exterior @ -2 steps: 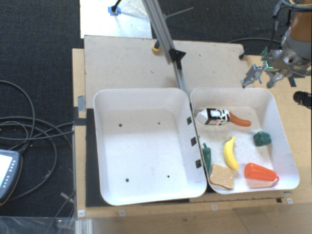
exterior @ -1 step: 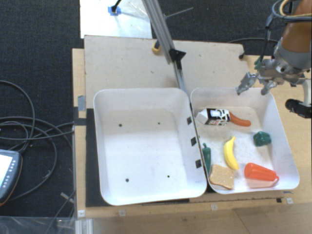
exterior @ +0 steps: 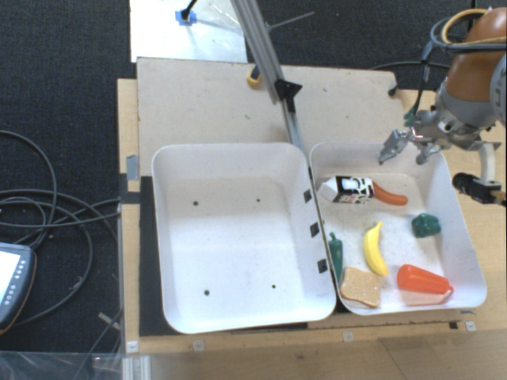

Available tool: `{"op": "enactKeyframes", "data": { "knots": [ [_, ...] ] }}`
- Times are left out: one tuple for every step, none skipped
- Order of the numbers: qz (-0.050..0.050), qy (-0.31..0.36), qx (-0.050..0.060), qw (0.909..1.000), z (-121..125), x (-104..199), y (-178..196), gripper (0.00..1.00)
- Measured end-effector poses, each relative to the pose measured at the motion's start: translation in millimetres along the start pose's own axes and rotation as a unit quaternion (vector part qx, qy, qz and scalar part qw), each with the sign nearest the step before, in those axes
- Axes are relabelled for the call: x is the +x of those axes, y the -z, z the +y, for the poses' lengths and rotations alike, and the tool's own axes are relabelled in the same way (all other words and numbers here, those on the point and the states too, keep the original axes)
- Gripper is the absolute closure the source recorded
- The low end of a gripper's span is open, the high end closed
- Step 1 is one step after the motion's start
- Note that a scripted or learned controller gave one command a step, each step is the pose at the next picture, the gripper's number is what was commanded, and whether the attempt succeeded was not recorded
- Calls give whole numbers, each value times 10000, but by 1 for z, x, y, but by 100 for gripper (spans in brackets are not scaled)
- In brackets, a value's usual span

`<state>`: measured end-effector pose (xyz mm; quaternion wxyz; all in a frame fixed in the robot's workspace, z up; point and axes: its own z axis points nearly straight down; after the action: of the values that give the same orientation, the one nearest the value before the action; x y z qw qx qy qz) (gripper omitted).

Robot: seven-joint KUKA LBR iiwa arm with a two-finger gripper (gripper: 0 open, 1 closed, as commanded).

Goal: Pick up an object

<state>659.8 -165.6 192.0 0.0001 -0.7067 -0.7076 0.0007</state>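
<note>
My gripper hangs over the far rim of the right bin, open, with nothing between its fingers. Below it in that bin lie a black-and-white milk carton and an orange carrot side by side. Nearer the front are a dark green broccoli piece, a yellow banana, a green pepper against the left wall, a slice of toast and a red-orange pepper.
The left bin stands beside the right one, sharing a middle wall. A slanted metal pole crosses above the back of the bench. Cables and a tablet lie on the floor at left.
</note>
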Motion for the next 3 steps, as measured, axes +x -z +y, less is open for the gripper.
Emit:
{"op": "enactKeyframes", "data": {
  "knots": [
    [1, 2, 1, 10000, -4, 1, -42, 0],
    [-4, 8, -33, 10000, -1, 1, -28, 100],
    [-5, 2, -42, 10000, -1, -3, 17, 100]
  ]
}}
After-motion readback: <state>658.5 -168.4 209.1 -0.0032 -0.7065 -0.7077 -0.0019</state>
